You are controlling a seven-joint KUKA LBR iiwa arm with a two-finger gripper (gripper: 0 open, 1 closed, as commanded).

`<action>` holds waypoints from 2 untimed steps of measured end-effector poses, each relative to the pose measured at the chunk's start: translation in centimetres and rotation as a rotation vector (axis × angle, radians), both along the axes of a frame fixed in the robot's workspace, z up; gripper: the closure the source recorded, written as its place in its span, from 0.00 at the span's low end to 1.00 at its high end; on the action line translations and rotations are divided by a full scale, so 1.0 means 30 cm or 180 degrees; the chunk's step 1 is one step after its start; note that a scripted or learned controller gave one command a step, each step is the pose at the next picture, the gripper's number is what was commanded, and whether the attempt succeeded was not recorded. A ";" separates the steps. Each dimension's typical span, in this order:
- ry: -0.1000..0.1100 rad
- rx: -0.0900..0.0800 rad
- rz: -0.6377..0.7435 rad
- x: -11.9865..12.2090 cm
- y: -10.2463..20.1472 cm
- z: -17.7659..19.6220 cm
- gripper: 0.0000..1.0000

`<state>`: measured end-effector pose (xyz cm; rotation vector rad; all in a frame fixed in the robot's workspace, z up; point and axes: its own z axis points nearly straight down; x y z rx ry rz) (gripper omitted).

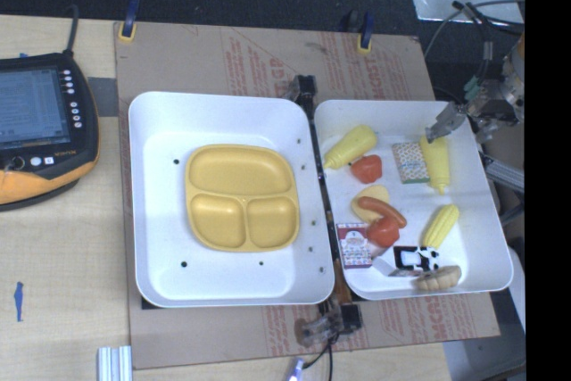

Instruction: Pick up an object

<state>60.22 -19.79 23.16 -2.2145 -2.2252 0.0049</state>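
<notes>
gripper at rt bin upper rt edge, arm mostly cut off by frame | claw state: can't tell, blurred | tip just above mustard bottle, beside patterned sponge | hot dog partly covers tomato | lt bin: yellow tray

So there's two white bins side by side on the surface. Left bin has a yellow divided tray sitting in the middle. Right bin is packed with toy food: corn cob, another corn cob, a hot dog, a tomato, a yellow bottle. The pincer hangs over the right bin's far right corner, just beside that bottle. A teach pendant lies off to the left.
</notes>
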 end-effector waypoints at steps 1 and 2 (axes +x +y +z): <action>0.0010 0.0001 0.0007 0.088 0.316 -0.401 0.00; 0.0005 -0.0003 0.0004 0.041 0.328 -0.466 0.00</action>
